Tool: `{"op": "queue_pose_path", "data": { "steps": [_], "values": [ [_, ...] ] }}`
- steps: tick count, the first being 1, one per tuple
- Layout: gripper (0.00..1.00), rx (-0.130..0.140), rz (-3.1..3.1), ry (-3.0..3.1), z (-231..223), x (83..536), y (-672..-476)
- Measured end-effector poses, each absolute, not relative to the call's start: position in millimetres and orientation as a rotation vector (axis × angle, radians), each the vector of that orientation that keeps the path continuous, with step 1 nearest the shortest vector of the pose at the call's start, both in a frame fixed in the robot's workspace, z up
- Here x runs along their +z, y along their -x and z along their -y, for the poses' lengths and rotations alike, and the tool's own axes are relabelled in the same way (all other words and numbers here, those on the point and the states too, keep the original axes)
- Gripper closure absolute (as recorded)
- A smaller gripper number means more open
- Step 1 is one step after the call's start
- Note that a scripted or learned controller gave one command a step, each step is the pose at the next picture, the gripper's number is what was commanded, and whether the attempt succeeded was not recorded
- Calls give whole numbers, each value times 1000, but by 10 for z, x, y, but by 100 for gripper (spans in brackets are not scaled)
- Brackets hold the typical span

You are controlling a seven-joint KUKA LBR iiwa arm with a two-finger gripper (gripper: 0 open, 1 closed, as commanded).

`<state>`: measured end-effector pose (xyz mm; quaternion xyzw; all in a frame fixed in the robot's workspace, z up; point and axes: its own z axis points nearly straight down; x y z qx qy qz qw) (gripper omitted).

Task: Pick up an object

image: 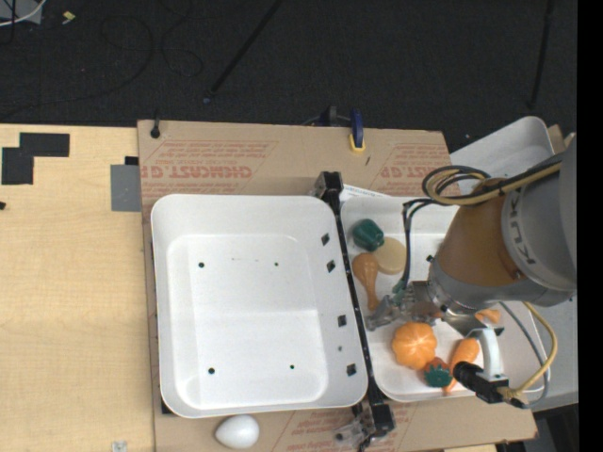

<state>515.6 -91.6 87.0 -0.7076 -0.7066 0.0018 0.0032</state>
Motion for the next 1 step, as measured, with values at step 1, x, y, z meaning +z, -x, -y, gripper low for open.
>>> {"op": "queue_pose_path", "data": {
  "steps": [1],
  "values": [
    [0, 0, 2223, 2220, 1014, 876, -5562]
  ]
}}
